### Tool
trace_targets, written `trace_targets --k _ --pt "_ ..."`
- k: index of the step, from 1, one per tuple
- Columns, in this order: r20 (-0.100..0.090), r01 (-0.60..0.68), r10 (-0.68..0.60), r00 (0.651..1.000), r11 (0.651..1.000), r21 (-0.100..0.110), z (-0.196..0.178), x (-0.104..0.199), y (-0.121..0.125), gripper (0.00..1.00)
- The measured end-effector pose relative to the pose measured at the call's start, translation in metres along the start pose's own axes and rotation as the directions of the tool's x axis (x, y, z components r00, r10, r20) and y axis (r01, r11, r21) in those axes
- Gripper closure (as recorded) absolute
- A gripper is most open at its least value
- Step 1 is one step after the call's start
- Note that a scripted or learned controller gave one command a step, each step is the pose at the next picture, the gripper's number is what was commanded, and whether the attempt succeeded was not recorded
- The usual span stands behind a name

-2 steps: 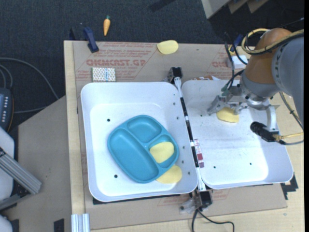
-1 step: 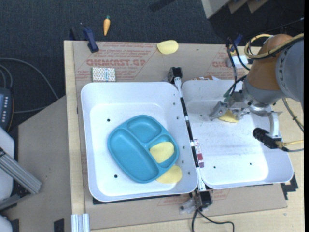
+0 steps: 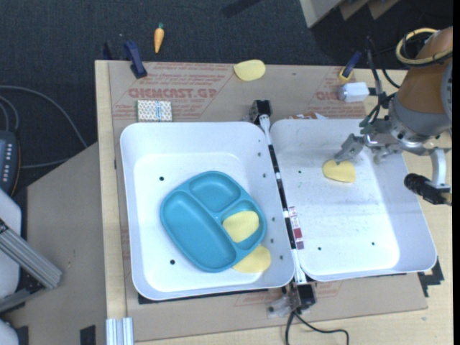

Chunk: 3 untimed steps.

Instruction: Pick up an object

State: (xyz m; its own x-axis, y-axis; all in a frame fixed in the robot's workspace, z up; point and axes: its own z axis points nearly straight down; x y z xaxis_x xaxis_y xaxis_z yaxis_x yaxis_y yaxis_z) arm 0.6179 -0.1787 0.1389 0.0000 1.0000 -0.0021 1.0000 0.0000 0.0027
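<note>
The grey metal two-finger gripper (image 3: 352, 152) hangs with fingers spread, holding nothing; just below it lies a flat yellow soft piece (image 3: 339, 171).

Bright, even overhead light, no hard glare. White bins (image 3: 144, 149) run close to blown out, with little surface detail. Soft short shadows under the blue tray (image 3: 194, 225) and along bin walls. Dark floor at upper left of frame is underexposed. Overall slightly soft and low-res; arm (image 3: 424, 85) at right edge is mildly blurred.
</note>
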Motion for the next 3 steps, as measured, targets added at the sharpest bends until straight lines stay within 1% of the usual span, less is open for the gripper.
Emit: trace_targets --k 1,2,3 --pt "-0.003 0.001 -0.001 1.0 1.0 0.005 0.054 0.016 0.01 0.0" --pt "-0.001 0.002 -0.002 1.0 1.0 -0.002 0.042 0.016 0.012 1.0" --pt "-0.002 -0.001 0.001 1.0 1.0 0.004 0.054 -0.012 -0.031 1.0"
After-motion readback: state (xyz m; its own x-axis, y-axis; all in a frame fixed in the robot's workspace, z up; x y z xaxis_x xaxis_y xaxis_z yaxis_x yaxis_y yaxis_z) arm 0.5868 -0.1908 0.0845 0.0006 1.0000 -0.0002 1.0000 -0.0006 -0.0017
